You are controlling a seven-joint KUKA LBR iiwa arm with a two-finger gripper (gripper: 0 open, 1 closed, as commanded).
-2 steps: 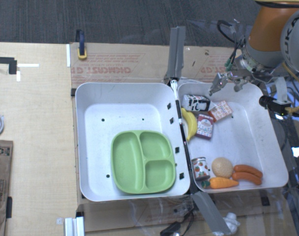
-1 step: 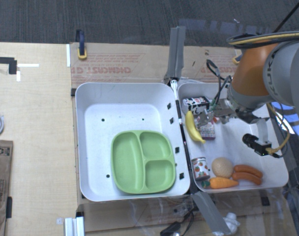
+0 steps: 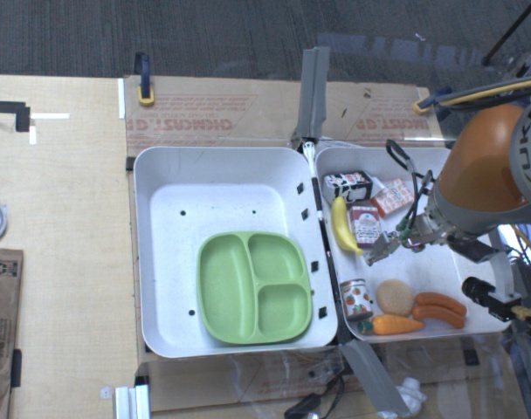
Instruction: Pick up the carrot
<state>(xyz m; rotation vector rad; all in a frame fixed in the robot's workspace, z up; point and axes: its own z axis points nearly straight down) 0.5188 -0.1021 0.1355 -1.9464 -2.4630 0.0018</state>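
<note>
Carrot [image 3: 396,325] lies at the bin's front edge, gripper [image 3: 383,249] poised above.

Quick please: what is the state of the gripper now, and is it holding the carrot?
Gripper: cannot be told whether open or closed; it hangs over the right bin, beside the banana. No carrot in it: the carrot lies at the bin's near edge.

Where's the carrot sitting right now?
The carrot lies in the right bin against its near wall, just below the round bread roll, between the small can and the hot dog.
</note>
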